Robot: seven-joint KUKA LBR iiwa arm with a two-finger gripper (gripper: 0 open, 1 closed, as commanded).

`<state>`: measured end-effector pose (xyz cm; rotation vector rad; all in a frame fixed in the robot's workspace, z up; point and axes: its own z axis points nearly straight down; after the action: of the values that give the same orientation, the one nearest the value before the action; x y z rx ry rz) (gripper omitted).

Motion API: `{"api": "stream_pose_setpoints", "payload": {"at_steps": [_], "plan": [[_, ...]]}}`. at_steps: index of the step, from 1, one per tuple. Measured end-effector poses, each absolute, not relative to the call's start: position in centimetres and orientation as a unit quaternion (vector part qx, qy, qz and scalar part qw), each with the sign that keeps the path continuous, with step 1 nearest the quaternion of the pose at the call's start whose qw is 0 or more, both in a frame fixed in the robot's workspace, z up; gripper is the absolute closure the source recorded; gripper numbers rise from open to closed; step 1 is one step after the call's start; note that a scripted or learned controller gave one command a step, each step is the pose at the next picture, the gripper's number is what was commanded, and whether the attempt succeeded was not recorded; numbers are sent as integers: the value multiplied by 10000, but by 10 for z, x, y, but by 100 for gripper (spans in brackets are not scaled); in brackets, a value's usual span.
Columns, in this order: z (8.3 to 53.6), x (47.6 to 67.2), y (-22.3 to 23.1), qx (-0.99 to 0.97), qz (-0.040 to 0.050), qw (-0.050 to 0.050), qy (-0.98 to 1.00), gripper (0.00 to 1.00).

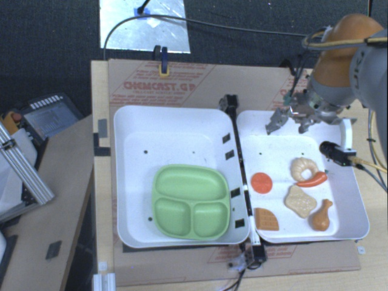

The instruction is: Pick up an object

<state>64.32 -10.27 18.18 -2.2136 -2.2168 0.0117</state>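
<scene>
Gripper (290,120) over right bin's (357,223) far edge; I see its fingers spread, nothing between them. Tomato slice (262,182), croissant (302,167), chili (313,179), drumstick (321,214) lie nearer. Green tray (190,201) sits in left bin (130,162).

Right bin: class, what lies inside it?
Inside the right bin: tomato slice, croissant, chili, toast, chicken piece, drumstick. The chili hides part of the croissant.
</scene>
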Motion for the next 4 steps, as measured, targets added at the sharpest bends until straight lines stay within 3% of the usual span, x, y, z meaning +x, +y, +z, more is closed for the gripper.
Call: {"api": "stream_pose_setpoints", "payload": {"at_steps": [1,3,4], "plan": [[190,646,-103,-7059,-4,-6,-7083,0],[82,638,-106,-7066,5,6,-7076,0],[96,639,-106,-7066,-8,-10,-7076,100]]}}
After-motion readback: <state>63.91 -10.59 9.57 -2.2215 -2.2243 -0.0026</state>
